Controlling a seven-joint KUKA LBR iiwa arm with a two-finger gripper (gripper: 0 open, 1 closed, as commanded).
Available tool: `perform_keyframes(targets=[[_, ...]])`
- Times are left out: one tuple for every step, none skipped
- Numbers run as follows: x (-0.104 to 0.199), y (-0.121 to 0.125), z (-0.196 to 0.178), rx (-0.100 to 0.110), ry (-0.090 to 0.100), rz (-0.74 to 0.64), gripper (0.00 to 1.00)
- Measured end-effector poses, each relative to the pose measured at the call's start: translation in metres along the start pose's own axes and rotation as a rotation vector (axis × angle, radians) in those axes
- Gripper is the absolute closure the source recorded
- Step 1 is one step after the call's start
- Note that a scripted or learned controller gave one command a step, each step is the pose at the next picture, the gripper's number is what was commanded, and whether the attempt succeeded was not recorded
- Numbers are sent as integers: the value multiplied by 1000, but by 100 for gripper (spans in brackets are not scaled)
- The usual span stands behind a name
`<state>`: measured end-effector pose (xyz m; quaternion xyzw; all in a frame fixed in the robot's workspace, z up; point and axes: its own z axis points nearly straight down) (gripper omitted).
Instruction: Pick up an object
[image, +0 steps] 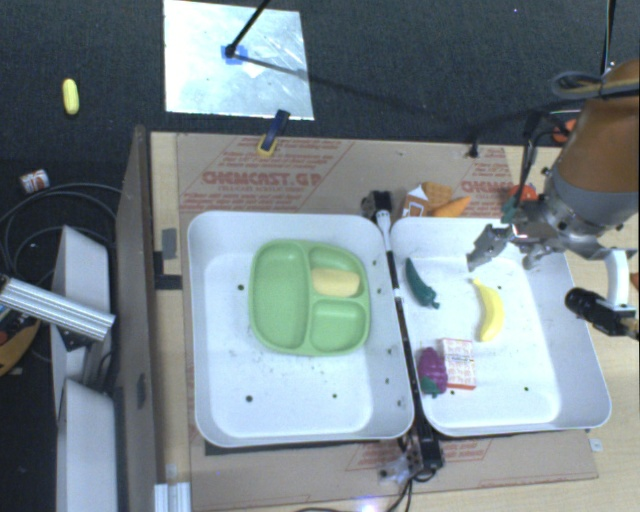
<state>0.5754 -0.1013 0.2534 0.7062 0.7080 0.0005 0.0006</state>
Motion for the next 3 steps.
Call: perform_keyframes(targets=[[-61, -1, 123, 8, -1, 7, 0], [-61, -1, 172, 2, 0, 2, 0], [-61, 1, 158, -2, 0, 1, 100]])
